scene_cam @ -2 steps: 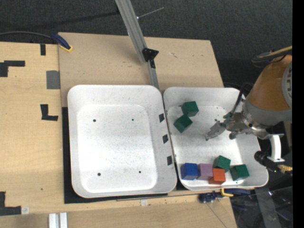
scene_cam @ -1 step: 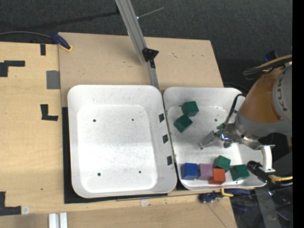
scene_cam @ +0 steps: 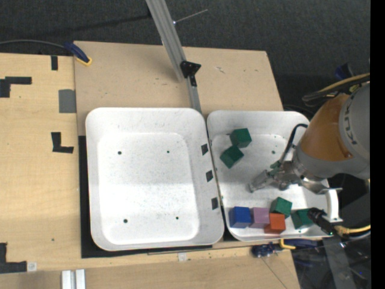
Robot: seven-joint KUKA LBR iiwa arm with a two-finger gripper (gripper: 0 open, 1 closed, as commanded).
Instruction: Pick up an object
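Arm [scene_cam: 337,137] reaching left, end effector [scene_cam: 260,184] low

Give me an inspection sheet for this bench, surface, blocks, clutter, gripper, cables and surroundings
Surface: wooden bench bearing left bin and right bin side by side.
Job's things: in the right bin, two green blocks at the back; blue block, purple block, orange block and two more green blocks at the front.
Clutter: black tape marks on the bench.
Gripper: gripper low over the right bin's middle, holding nothing seen.
Cables: yellow and black cables beside the arm.
Surroundings: dark floor, slanted metal rail.
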